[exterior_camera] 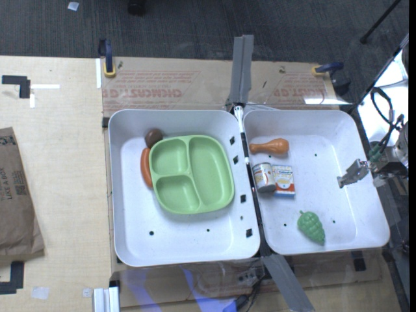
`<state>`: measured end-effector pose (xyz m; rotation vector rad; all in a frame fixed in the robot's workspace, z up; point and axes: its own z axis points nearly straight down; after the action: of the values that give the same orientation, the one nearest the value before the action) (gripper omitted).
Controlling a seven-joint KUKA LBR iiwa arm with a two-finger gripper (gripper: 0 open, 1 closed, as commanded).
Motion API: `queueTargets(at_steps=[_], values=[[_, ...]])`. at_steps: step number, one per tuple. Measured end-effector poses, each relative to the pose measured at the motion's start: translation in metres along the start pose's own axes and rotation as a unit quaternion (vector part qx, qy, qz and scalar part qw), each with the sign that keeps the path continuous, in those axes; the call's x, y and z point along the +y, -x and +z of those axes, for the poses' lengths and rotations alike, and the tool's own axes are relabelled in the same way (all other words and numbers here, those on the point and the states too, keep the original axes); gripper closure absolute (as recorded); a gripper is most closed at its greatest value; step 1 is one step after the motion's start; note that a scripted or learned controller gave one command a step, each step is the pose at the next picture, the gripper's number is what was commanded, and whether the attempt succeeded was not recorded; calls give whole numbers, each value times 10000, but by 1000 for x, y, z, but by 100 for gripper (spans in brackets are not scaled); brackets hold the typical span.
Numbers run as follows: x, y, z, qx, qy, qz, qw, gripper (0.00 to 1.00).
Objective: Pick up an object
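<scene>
While perhaps open, tool [344,178] hovers over bare floor near right bin's [370,194] rim.

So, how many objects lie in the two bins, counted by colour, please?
Green: 2, the divided plate and the bumpy green piece
Orange: 2, the carrot-like piece and the drumstick shape
Brown: 1, the round ball
Silver: 1, the can
White and orange: 1, the small box
Total: 7

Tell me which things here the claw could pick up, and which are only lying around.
Could be picked:
- orange drumstick
- small can
- small box
- green bumpy fruit
- carrot
- brown ball
- green tray

Lying around:
- paper bag
- blue clamps
</scene>
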<state>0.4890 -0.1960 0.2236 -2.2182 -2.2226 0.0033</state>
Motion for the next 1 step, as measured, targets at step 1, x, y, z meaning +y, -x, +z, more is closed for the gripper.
queueTargets(at_steps=[1], values=[[-12, -36, 94, 7, -3, -169, 9999, 0]])
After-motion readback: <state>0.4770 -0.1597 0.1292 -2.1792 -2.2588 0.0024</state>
